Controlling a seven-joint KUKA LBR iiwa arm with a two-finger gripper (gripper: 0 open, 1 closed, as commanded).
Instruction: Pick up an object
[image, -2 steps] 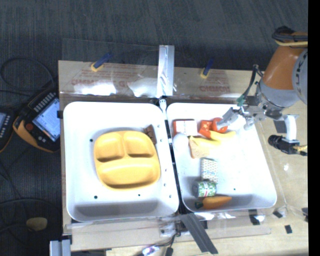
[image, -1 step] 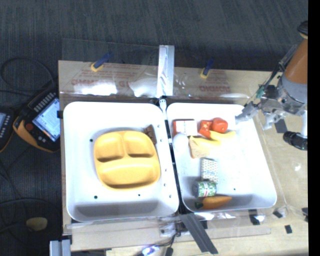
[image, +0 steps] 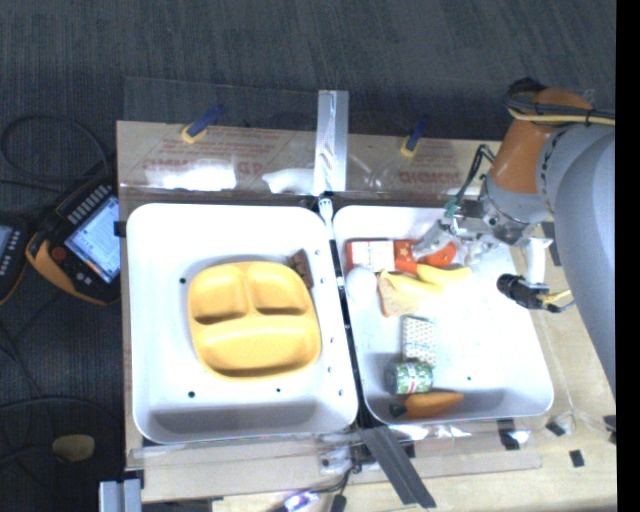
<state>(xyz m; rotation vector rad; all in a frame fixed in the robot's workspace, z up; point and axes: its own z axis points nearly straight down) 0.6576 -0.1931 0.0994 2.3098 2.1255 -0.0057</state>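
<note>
While left bin (image: 150, 330) holds tray (image: 255, 318), right bin (image: 520, 370) holds can (image: 411, 378).

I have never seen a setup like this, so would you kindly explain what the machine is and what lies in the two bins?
This is one picture from a fixed camera above a bench, looking down at a slant. The grey arm with an orange band is a robot reaching in from the right. Its tool sits low over the right bin, near a banana; whether it holds anything I cannot tell. That bin also has a green can, a carrot and a red-and-white box. The left bin holds a yellow divided tray.
</note>
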